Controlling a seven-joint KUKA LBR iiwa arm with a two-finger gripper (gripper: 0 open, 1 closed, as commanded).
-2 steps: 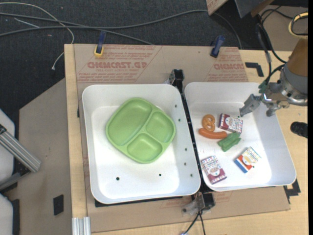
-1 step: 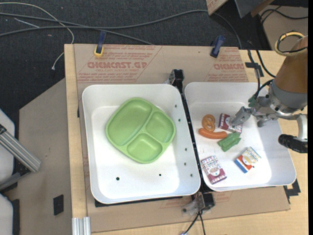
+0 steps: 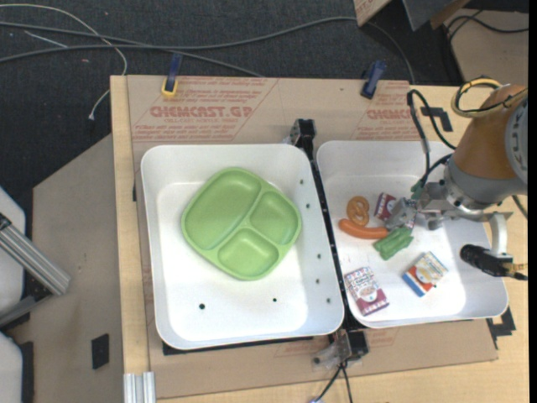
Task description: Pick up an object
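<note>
The right bin (image 3: 470, 305) holds several small objects: an orange pretzel-shaped piece (image 3: 358, 207), an orange carrot-like stick (image 3: 362, 230), a green block (image 3: 393, 243), a red-and-white packet (image 3: 385, 205), a pink-and-white packet (image 3: 364, 288) and a blue, white and orange box (image 3: 424, 274). My gripper (image 3: 404, 217) hangs low over the middle of this bin, just above the green block and to the right of the red-and-white packet. The arm comes in from the right.
The left bin (image 3: 168, 292) holds a green divided plate (image 3: 242, 222). A black clamp (image 3: 303, 132) sits at the far end of the seam between the bins. Blue and yellow clips (image 3: 171, 81) pin the cardboard at the back. Cables run beside the arm at right.
</note>
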